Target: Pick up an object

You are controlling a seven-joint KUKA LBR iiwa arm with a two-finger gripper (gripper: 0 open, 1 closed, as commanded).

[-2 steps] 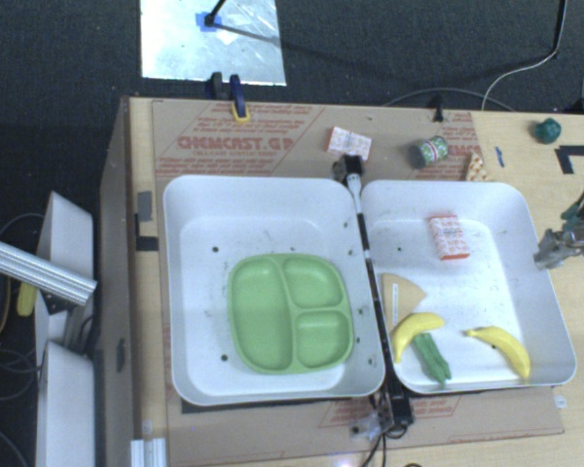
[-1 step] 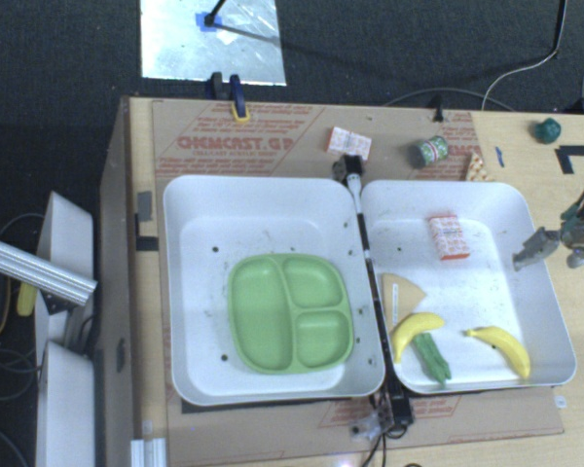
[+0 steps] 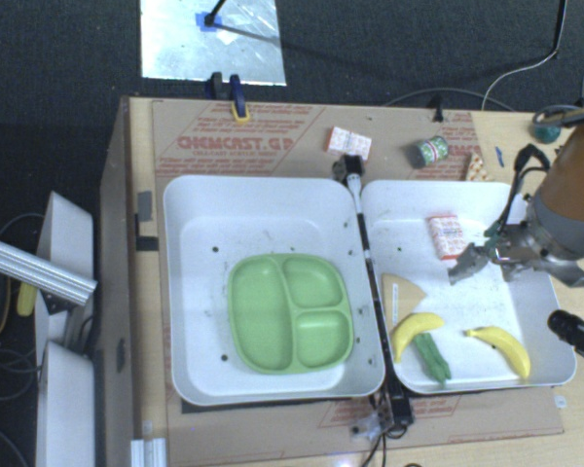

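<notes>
Right bin: bare floor at centre; red packet at back, two bananas and green vegetable crowd the front edge.

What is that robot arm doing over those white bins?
The robot arm is reaching in from the right, and its gripper hangs over the right bin, close to a small red and white packet. It isn't holding anything. Two bananas, a green vegetable and a tan wedge lie in that bin. The left bin has a green divided plate in it.
</notes>
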